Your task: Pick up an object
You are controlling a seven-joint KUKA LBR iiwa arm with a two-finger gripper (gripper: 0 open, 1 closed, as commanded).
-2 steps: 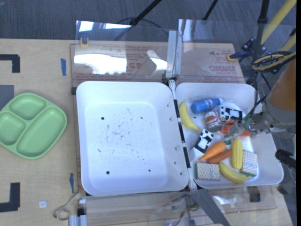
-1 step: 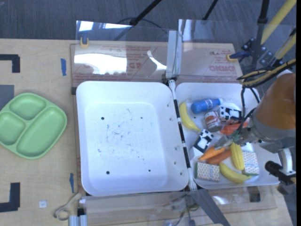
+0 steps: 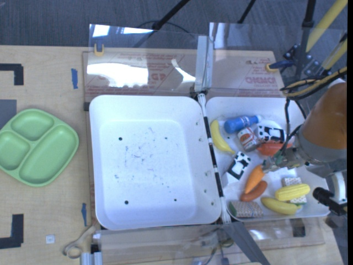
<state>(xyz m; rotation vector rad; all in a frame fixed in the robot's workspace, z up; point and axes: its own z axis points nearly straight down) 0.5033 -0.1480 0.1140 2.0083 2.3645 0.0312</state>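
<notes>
Several small toys are lying crowded together in the right bin (image 3: 218, 106), any of them a candidate for picking. An orange carrot (image 3: 254, 182) is lying near the middle of that bin, tilted, with a black-and-white cube (image 3: 238, 165) just to its left. Above them a blue bottle (image 3: 241, 122) is lying on its side beside a yellow banana (image 3: 219, 138) that is curving along the bin's left wall. A small can (image 3: 249, 139) and a black-and-white cow figure (image 3: 269, 132) are sitting next to a red-orange piece (image 3: 270, 148). Toward the front edge, a corn cob (image 3: 292, 192) is resting above a second banana (image 3: 279, 205), with a speckled flat block (image 3: 246, 208) to their left.

The gripper (image 3: 278, 160) is reaching in from the right, hanging just above the carrot's upper end; whether its fingers are apart or together cannot be told.

The left bin (image 3: 105, 112) is sitting alongside, and a green divided plate (image 3: 37, 146) is resting on the bench (image 3: 38, 65) farther left.
</notes>
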